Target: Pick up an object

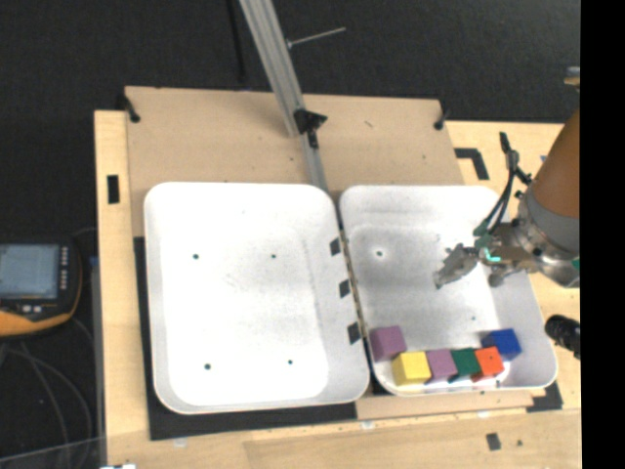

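Desk point(112, 291): pale wood, seen from above at a slant, occupying most of the frame; a brown board point(244, 135) is laid on its upper part; dark floor is seen beyond it along the top and left of the frame.

Left bin point(244, 291): shallow, white, rounded corners, set at centre-left; small dark dots are seen on its floor.

Right bin point(410, 233): white, set touching the left bin along a shared edge at frame centre; grey scuffing is seen over its floor.

Blocks, all gathered along the lower edge of the right bin: purple block point(388, 341) at the left of the group; yellow block point(411, 367) just below it; mauve block point(441, 363) beside the yellow one; green block point(464, 362) next; orange block point(488, 362) touching the green; blue block point(502, 343) at the lower right corner.

Arm point(559, 189): entered from the right edge, orange band visible above a grey wrist, cables trailing at its upper side.

Gripper point(451, 265): held over the middle right of the right bin, well apart from the blocks; nothing is seen between the fingers; whether they are open or closed cannot be told.

Metal rail point(276, 52): grey, slanting from the top centre down to the bins' junction.

Handheld device point(34, 277): screen and orange casing, at the left edge, off the desk.
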Controlling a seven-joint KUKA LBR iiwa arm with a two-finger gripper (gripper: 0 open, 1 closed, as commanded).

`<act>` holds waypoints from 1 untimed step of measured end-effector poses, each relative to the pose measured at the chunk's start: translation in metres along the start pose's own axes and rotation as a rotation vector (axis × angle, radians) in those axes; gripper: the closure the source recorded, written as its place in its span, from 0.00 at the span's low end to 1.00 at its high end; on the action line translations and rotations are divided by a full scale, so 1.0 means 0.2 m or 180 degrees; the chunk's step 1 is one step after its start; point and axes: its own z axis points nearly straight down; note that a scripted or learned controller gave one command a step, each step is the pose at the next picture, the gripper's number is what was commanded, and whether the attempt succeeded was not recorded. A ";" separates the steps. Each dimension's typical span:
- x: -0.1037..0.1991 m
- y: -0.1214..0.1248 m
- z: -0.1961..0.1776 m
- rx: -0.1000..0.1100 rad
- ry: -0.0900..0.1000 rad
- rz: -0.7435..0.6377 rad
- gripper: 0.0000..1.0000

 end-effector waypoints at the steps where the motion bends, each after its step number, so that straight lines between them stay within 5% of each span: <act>1: 0.00 0.00 0.00 -0.0001 0.0000 0.0002 0.00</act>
